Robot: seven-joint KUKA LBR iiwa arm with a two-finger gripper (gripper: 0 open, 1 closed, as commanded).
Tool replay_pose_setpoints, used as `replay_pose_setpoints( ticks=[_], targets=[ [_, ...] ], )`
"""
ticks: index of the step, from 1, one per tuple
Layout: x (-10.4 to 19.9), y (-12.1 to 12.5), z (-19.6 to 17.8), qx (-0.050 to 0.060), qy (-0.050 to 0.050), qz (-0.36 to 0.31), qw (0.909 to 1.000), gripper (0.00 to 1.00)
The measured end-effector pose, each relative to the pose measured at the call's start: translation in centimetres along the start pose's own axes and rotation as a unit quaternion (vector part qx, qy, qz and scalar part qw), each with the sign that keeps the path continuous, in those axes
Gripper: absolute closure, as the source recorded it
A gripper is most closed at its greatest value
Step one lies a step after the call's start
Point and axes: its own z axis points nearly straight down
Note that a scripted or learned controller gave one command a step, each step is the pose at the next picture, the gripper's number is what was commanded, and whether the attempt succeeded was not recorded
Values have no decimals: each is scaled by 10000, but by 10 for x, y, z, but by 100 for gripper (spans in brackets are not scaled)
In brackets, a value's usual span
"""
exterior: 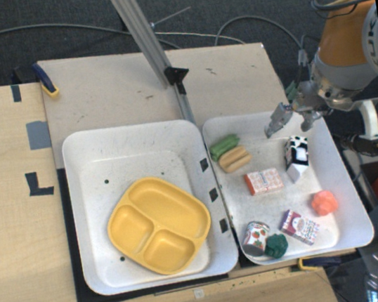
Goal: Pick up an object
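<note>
Camera view from my end: gripper [291, 119] fingers spread wide, nothing between them, hovering over right bin [339, 158] just above black-and-white carton [297, 156], not touching.

Yellow plastic compartment tray [159, 224] in left white bin [83, 199]. Right white bin [350, 228]: green pickle-shaped toy [223, 145], tan bread-roll toy [234, 159], red-and-white speckled box [263, 181], black-and-white cow-patterned carton [296, 155], orange-pink lump [324, 202], purple-and-white packet [300, 226], dark green lump [276, 245]. Arm grey, orange band [343, 44].
</note>
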Motion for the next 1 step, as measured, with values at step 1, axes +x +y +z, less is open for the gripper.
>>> replay_pose_setpoints(
  ticks=[1],
  targets=[
    [0,0,0,0,0,0,10000,0]
  ],
)
